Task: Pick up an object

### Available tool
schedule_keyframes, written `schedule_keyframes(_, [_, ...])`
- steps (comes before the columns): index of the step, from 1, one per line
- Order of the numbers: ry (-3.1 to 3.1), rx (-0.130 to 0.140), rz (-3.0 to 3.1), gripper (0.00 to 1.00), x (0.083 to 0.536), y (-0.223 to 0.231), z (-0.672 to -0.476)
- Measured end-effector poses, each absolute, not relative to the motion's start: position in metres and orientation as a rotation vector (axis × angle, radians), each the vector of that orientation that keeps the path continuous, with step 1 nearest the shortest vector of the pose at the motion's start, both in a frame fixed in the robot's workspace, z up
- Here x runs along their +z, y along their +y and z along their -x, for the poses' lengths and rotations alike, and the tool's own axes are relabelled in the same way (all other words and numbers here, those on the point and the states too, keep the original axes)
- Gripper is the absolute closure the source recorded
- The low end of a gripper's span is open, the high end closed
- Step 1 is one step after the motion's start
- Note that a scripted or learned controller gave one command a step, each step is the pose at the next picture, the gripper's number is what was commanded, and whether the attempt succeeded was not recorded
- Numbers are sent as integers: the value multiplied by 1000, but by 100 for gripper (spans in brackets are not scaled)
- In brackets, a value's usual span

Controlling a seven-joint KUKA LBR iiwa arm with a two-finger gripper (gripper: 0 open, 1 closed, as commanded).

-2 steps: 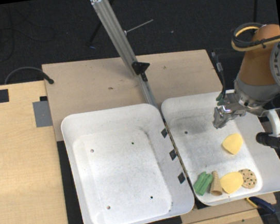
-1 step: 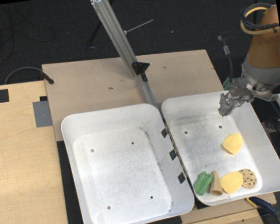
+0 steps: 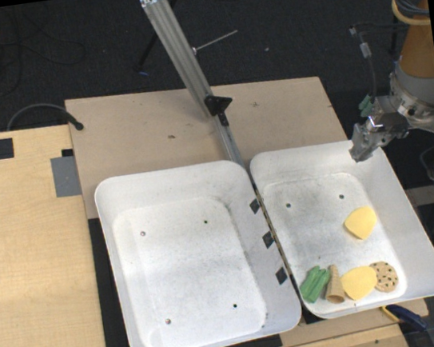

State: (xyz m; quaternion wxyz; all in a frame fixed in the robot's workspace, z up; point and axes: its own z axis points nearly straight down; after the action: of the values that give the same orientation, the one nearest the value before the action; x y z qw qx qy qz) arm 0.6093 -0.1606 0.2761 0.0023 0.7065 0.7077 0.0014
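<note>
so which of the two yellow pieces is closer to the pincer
The upper yellow rounded piece, lying alone mid-bin; the other yellow piece sits lower, beside the cookie.

We see a tan board surface (image 3: 146,131) carrying two shallow white plastic bins side by side, the left bin (image 3: 116,200) touching the right bin (image 3: 420,259) along a seam with black clips (image 3: 268,239). A slanted grey aluminium rail (image 3: 181,53) rises from the far side. A pale wooden panel (image 3: 28,261) lies left, black cables (image 3: 31,116) beyond.
</note>
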Motion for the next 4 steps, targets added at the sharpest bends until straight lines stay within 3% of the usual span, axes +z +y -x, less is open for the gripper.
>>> schedule_keyframes(4, [2230, -5, -2221, 100, 228, 36, -555])
